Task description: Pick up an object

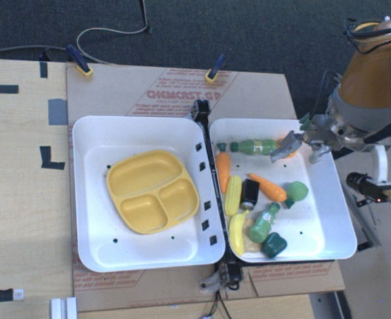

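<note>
I read the pick as barely begun: my gripper point(290, 146) hovers at the right bin's point(335, 205) far edge, jaws spread with nothing between them, beside the green bottle point(252, 147) (carrot point(270, 187) and corn point(233, 195) lie mid-bin, untouched).

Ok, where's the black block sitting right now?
The black block is in the right bin, near its middle, wedged between the corn cob on its left and the carrot on its right.
</note>
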